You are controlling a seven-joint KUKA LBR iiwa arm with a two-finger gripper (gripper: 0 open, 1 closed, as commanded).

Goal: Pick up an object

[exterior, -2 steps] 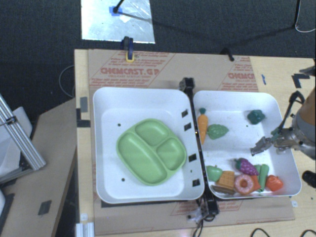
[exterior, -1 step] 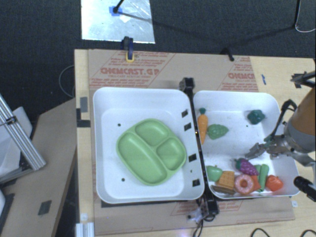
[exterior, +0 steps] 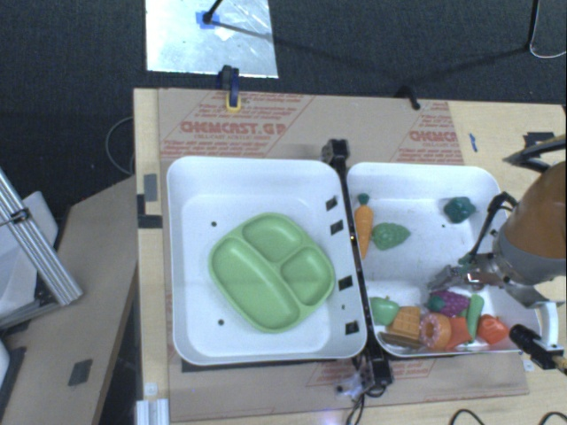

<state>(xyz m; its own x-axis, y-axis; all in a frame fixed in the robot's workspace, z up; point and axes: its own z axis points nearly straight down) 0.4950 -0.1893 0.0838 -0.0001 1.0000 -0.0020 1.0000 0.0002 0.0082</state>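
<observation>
Gripper (exterior: 450, 278) hung low over right bin (exterior: 416, 177), just above toy pile (exterior: 434, 319) along near edge; finger state could not be told. Carrot (exterior: 363, 220) lay by divider; green tray (exterior: 271, 271) filled left bin (exterior: 199, 202)

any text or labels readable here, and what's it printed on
"CHEMCAST GP": red print on the brown protective sheet under the bins, left of centre behind the left bin.
"CHEMCAST": the same red print repeated on that sheet at upper right, running at a slant; the letters after it are too blurred to read.
More red print along the sheet's front edge is too blurred to read.
The toy foods and green plate carry no readable text.
</observation>
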